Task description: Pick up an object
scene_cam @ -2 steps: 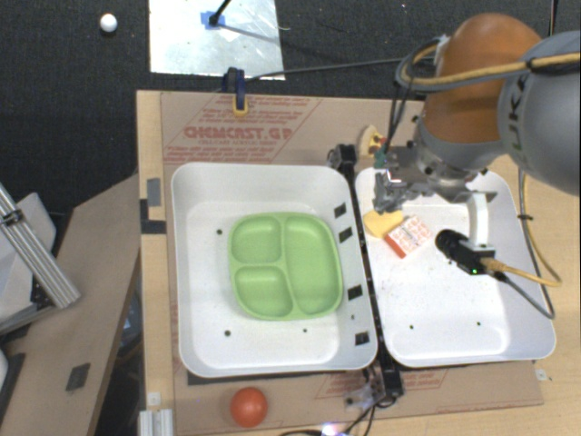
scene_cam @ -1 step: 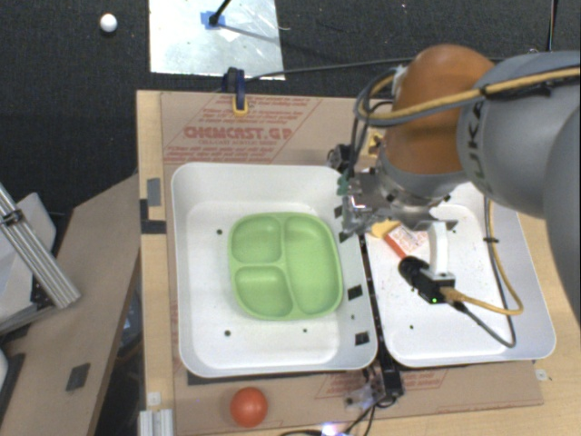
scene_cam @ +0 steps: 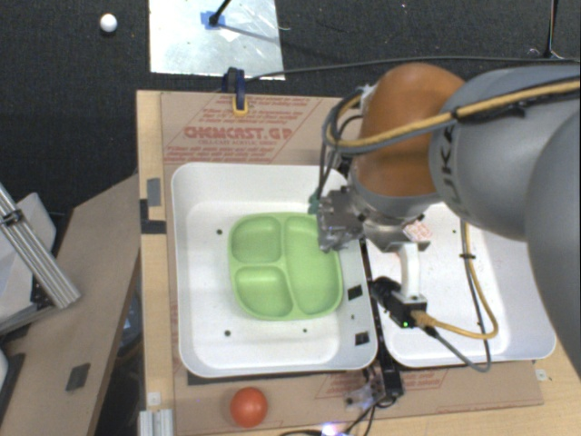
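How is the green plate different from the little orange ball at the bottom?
The green plate is flat with three compartments; the orange ball is round and plain. The plate looks far bigger than the ball. The plate lies inside the left white bin; the ball sits outside it, on the brown board.

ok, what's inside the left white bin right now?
The left shallow white bin holds a light green plastic plate with three compartments, lying flat. The gripper sits over the plate's right edge; the grey arm covers that corner, so anything beneath is hidden.
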